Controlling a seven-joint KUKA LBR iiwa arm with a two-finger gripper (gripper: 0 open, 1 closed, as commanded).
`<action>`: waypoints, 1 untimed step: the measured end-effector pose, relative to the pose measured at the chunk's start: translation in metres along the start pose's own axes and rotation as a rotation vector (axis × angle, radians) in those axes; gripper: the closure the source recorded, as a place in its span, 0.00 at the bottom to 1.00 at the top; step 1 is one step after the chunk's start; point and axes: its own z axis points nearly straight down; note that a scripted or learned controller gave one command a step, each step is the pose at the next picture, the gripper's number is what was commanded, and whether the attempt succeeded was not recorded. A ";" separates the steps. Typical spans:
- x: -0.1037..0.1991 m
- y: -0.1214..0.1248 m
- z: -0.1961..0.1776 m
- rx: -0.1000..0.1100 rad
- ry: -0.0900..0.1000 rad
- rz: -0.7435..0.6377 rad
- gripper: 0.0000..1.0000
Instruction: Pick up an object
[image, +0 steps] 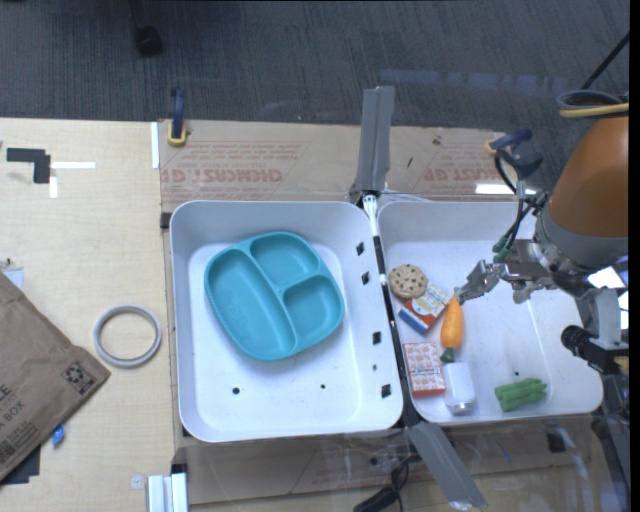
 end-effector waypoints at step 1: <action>0.006 0.012 0.100 -0.010 -0.001 0.050 0.00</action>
